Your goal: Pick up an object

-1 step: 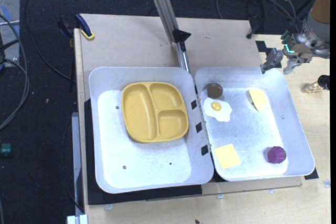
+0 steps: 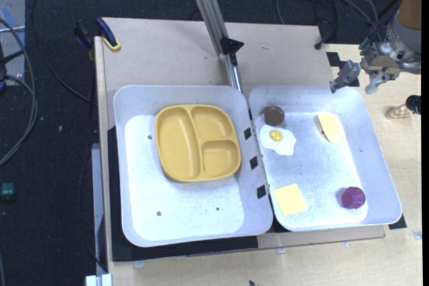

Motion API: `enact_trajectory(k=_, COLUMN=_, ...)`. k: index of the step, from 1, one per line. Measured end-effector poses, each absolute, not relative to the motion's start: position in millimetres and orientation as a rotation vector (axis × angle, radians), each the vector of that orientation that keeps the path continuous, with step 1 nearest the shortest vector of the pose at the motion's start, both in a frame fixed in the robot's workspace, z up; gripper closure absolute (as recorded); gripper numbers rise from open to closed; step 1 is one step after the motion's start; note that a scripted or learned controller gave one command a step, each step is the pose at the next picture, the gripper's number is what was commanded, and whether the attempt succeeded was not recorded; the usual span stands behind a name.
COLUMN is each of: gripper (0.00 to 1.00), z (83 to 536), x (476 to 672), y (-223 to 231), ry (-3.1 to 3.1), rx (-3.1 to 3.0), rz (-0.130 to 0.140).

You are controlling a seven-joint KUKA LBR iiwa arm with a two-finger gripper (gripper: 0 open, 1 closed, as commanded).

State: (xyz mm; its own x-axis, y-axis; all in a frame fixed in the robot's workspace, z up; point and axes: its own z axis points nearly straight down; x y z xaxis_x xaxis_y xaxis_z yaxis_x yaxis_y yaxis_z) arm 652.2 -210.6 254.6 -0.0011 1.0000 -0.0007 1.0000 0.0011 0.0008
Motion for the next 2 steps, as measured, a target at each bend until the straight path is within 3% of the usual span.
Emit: enact_trajectory(k=2, gripper=0.00, z=165.5, x=655.1, y=-221.6, ry=2.220, rx=2.222, rz=-0.002)
